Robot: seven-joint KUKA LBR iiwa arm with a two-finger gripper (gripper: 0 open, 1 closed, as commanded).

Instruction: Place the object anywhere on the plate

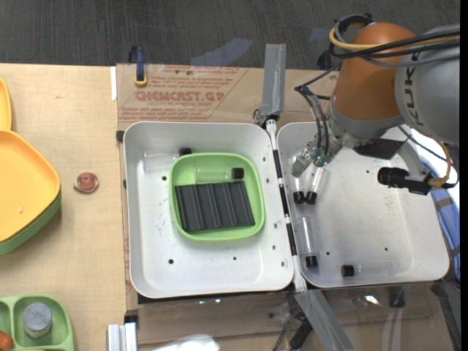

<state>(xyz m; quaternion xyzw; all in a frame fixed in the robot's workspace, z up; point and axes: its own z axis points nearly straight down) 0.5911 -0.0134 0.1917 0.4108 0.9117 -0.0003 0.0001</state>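
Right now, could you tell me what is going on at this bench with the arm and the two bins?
The grey KUKA arm reaches in from the right and hangs its gripper low over the left part of the right bin. A green plate sits in the left bin, with a dark ribbed object and a clear tube already lying on it. Another clear tube lies in the right bin below the gripper.
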